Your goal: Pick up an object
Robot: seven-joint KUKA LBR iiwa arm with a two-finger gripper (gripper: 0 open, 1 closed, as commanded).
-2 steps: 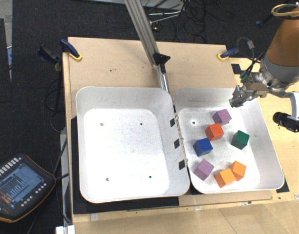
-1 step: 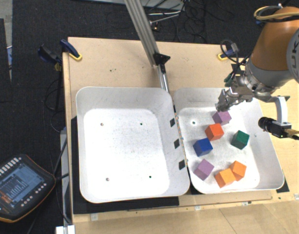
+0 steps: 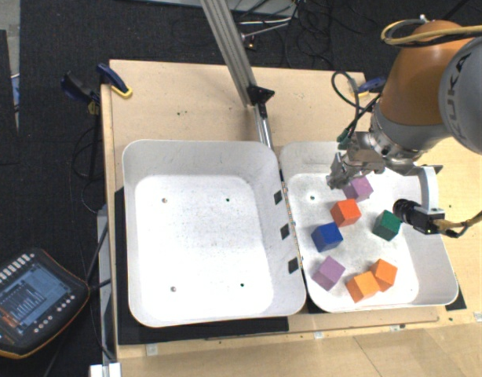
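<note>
My gripper (image 3: pixel 345 176) hangs low over the far part of the right bin (image 3: pixel 429 289), beside a light purple block (image 3: pixel 359 188) that lies just to its right. An orange block (image 3: pixel 346 211) sits just in front of it, then a blue block (image 3: pixel 326 236) and a second purple block (image 3: pixel 330 272). A green block (image 3: pixel 387 226) lies to the right. Two more orange blocks (image 3: pixel 362 286) (image 3: pixel 385 273) rest near the bin's front edge.
The left bin (image 3: pixel 139 210) stands beside the right one. A metal pole (image 3: pixel 233 49) slants across the bench from the back. A blue clamp (image 3: pixel 107 75) sits at the bench's far left corner, and a teach pendant (image 3: pixel 29 297) lies off the bench at left.
</note>
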